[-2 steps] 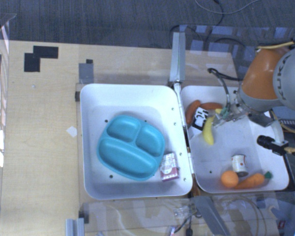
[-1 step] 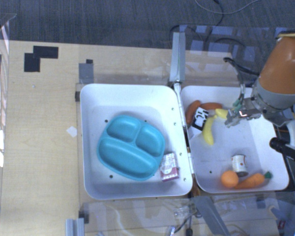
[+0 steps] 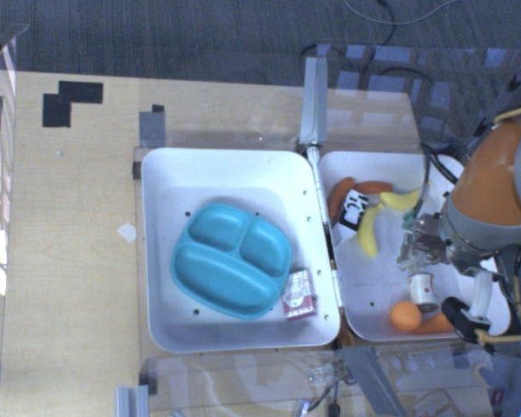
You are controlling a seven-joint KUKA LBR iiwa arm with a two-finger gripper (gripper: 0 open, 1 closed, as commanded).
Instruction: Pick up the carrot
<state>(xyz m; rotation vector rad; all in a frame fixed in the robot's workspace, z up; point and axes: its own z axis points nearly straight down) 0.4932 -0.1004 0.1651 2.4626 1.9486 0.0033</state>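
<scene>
The gripper (image 3: 424,287) hangs low in the right bin (image 3: 365,307); whether it is spread or pressed together cannot be told. The carrot (image 3: 434,323) lies just below it by the near wall, touching an orange ball (image 3: 405,316). A banana (image 3: 369,231) lies to the gripper's left.

The left bin (image 3: 156,233) holds a blue divided plate (image 3: 233,261) near its middle, a small red packet (image 3: 299,294) touching the plate's near-right edge; the right bin (image 3: 365,315) holds a banana (image 3: 378,220) toward its far edge, an orange ball (image 3: 405,317) beside the carrot (image 3: 435,323) at its near edge; the gripper (image 3: 417,248) hangs over the bin's right side.
</scene>
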